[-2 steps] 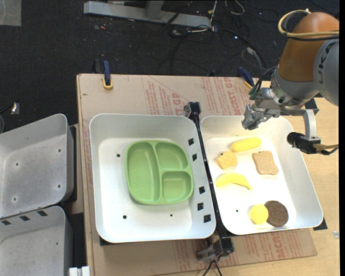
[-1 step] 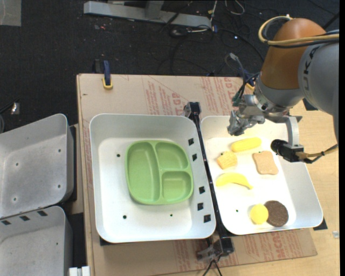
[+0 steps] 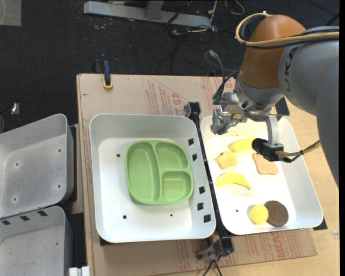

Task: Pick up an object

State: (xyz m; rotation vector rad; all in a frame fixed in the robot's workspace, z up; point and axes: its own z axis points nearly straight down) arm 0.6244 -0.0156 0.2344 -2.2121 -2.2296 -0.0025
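The grey arm with its orange band [image 3: 272, 32] is seen reaching in from the right, bent down at the wrist. The metal two-finger gripper [image 3: 220, 125] is held low, pointed downward, below the silver wrist block [image 3: 233, 105]. Nothing is seen clamped at the gripper.

Dark speckled floor [image 3: 48, 43] around bench. Cables [image 3: 188, 24] and grey metal bar [image 3: 145, 13] lie on floor at top. Tan board [image 3: 145, 89] (faint red print) tops bench; yellow clamp [image 3: 108, 81] at far-left corner. Two pale perforated panels [image 3: 32, 161] at left, possibly spare bins.
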